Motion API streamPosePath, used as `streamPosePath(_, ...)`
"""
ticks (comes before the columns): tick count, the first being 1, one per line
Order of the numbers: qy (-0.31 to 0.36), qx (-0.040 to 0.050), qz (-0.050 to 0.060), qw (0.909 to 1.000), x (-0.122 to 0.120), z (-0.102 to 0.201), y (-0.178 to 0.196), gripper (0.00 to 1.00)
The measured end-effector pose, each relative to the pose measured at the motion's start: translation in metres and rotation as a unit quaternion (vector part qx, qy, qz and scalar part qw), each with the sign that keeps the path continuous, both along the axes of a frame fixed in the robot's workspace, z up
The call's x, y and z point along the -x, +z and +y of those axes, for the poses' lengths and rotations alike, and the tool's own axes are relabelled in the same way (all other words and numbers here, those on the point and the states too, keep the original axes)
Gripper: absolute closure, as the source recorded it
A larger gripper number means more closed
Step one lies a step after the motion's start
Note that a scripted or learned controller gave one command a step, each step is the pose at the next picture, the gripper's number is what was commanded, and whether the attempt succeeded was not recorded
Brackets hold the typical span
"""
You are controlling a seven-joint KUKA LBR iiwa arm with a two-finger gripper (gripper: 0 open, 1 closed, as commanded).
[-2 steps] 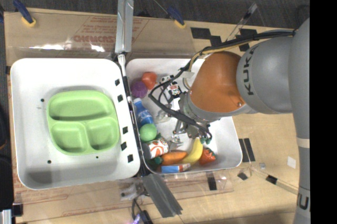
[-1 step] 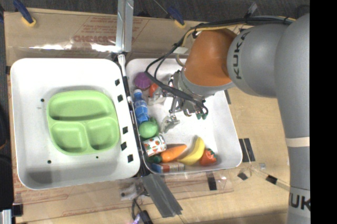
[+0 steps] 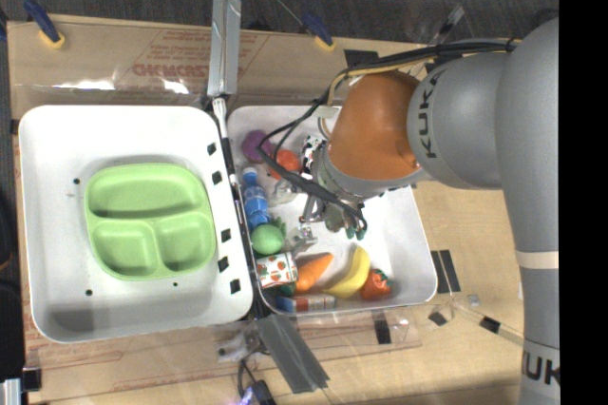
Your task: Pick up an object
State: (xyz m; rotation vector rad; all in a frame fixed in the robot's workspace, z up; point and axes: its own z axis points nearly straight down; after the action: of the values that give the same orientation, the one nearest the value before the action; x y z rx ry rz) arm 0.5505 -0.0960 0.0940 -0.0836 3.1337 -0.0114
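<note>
- 2 bins on the bench: the left bin (image 3: 38,232) holds a green tray (image 3: 147,221); the right bin (image 3: 418,246) holds the pile of small objects.
- I read the pick as not yet done. I see nothing between the fingers, and every object I can make out lies on the bin floor.
- Arm (image 3: 475,123) reaches in from the right, its orange band (image 3: 375,127) over the middle of the right bin. Gripper (image 3: 328,218) points down into the bin, low over the clutter.
- I cannot tell whether the fingers are spread or pressed together; the tips are small and dark, and the wrist crowds them.
- Nearest candidates, by my judgement: green ball (image 3: 267,237) just left of the gripper, banana (image 3: 351,272) and carrot (image 3: 314,272) just below it toward the near wall.
- Others: blue bottle (image 3: 254,201) along the left wall, purple piece (image 3: 255,144) at the far left corner, red-dotted white box (image 3: 275,271) beside the carrot, a small red piece (image 3: 378,284) right of the banana.
- Something orange-red (image 3: 285,161) sits under the wrist's left edge; partly hidden, so I leave it unnamed.
- Left to do: close on 1 object and lift it clear. The objects lie close together, so I judge a slip or a 2-object pinch possible.
</note>
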Motion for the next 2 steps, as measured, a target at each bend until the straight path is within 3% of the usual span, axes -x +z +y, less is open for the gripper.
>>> streamPosePath(1, 0.092, 0.0017, 0.000, 0.9957, -0.034, -0.005, 0.001, 0.00)
streamPosePath(2, 0.191, -0.0024, 0.004, 0.9816, -0.082, -0.029, 0.000, 0.00)
